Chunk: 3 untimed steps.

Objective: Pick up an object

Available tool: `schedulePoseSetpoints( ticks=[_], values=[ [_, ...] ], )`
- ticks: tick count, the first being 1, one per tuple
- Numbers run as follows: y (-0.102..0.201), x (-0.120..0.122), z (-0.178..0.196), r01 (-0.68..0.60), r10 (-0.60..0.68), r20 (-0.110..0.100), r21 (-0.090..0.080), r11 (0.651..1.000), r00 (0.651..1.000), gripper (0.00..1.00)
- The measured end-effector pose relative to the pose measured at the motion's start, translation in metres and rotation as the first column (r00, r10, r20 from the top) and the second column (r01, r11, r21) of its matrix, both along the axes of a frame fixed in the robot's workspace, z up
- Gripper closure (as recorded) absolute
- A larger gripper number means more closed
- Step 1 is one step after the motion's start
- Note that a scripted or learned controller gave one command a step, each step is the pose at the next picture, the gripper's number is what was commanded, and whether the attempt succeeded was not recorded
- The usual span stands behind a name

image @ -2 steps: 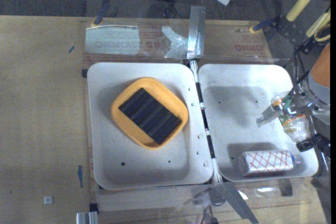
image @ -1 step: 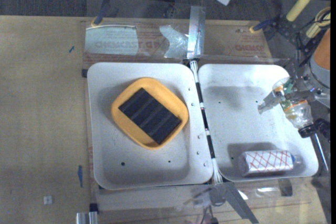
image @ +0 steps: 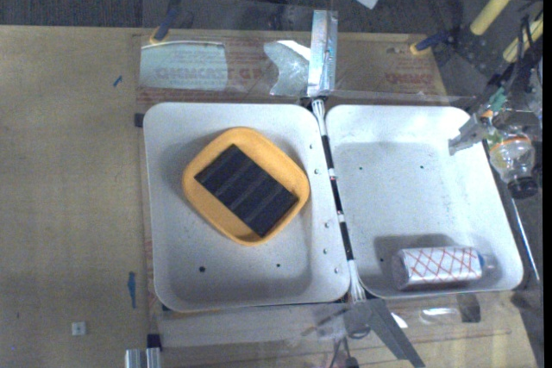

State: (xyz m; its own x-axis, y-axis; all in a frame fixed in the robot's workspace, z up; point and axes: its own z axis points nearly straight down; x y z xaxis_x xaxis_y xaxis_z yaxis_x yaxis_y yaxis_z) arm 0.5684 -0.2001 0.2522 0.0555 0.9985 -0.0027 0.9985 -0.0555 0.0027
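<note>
Counter (image: 69, 185) bearing two white bins. Left bin (image: 172, 271): yellow tray (image: 207, 215) with dark ribbed insert. Right bin (image: 414, 185): red-latticed white bottle (image: 438, 265) lying at the near wall. Hand (image: 470, 134) hovers at the right bin's far right corner; grip state cannot be told.

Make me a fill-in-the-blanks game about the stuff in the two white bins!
1. The yellow tray with the dark ridged middle lies in the ____ bin.
2. The tube with the red crisscross pattern lies in the ____ bin.
3. That tube lies on its ____, near the bin's front edge.
4. The gripper is at the ____ edge of the camera view.

Missing words: left; right; side; right
</note>
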Motion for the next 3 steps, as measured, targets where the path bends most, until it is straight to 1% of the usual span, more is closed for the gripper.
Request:
schedulePoseSetpoints(
  ticks=[1,2,3],
  values=[
    [0.066,-0.089,-0.062,0.027,-0.027,-0.005,0.003,1.000,1.000,0.00],
    [0.019,-0.047,-0.120,0.031,-0.031,-0.002,0.002,1.000,1.000,0.00],
    [-0.004,-0.002,-0.159,0.038,-0.038,0.000,0.013,0.999,0.999,0.00]
  ],
)
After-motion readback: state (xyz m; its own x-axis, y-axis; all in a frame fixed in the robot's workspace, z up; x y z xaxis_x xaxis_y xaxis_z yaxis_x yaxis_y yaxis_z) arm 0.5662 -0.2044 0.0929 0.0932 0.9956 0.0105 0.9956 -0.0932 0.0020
